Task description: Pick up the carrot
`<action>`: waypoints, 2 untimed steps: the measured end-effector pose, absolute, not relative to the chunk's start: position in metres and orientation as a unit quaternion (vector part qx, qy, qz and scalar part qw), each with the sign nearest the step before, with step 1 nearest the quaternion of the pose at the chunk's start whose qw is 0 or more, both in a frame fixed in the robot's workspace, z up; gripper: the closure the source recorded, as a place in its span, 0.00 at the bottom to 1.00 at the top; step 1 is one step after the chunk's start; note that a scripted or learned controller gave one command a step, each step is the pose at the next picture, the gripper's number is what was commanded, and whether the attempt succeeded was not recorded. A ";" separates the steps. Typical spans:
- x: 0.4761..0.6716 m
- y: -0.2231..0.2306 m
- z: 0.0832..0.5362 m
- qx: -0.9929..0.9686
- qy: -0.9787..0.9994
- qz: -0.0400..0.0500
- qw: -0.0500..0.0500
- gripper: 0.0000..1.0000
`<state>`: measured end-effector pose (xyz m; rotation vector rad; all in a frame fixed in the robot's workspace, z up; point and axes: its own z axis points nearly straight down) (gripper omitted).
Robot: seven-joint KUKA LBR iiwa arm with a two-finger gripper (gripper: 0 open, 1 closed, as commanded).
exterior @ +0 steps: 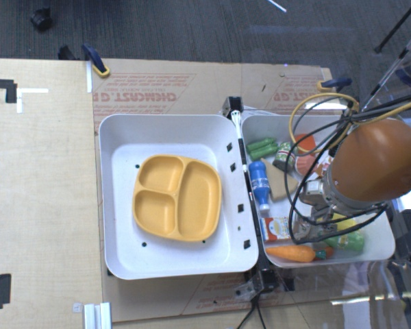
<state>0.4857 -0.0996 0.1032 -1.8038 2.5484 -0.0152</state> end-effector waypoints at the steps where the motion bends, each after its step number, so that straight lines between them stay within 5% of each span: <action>1: 0.485 -0.100 0.103 -0.577 0.816 -0.004 0.009 0.00; 2: 0.484 -0.105 0.099 -0.519 0.854 -0.003 0.009 0.00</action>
